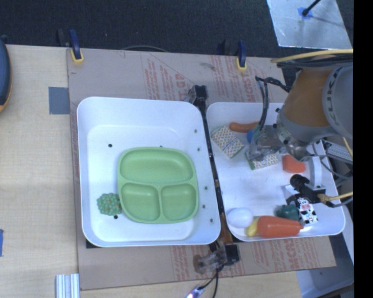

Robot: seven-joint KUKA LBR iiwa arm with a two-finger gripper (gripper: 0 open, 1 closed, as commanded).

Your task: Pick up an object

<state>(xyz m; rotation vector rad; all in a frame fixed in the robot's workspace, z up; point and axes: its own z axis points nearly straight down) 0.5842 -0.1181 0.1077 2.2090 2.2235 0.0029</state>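
The gripper hangs low at the right bin's twelve o'clock, probably for a grasp; whether its jaws are parted, I cannot tell.

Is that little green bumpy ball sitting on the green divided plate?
No, the green bumpy ball lies on the floor of the left bin, beside the left edge of the green divided plate.

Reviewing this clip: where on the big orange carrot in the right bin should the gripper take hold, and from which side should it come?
Judging by its pose, grip the orange carrot across its thick middle, coming straight down from above. It lies flat and lengthwise along the right bin's near wall, with a white egg and a yellow piece at its left end, so its long sides look freest.
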